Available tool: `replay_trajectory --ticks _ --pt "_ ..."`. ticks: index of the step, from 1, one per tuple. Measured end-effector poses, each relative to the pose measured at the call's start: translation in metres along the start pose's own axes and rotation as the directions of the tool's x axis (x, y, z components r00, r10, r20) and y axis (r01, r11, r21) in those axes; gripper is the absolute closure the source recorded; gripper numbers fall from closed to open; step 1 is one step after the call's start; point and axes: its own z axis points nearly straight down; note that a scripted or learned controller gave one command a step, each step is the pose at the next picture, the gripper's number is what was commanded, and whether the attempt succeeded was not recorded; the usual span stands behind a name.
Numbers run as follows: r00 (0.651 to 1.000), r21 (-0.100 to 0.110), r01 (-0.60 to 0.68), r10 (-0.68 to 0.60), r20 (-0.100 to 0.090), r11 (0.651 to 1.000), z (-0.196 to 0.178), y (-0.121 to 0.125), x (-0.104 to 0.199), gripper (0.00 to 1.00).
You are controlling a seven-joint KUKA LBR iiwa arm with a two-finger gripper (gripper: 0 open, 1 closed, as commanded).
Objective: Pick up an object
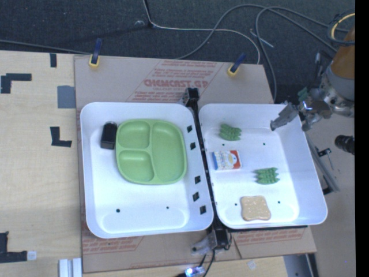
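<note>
So, right bin (300,172) count: two green pieces (230,133) (267,176), one small carton (226,160), one cookie (255,208). Left bin (95,172): green divided plate (152,152), black block (108,135). Gripper (294,118) over right bin far-right rim, fingers spread, nothing between (nearest green piece well left of it).

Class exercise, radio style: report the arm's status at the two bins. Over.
Gripper at right bin's upper right rim, nothing between fingers. Two green pieces, small carton, toast slice untouched. Nothing in the way.

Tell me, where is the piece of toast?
The toast lies in the right bin, near its front edge, just below a green toy.
</note>
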Motion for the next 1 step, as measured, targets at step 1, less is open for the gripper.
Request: replay_trajectory --ticks 1 --pt "1.0 -0.012 0.003 -0.003 0.003 1.0 -0.0068 0.0025 0.0004 0.0"
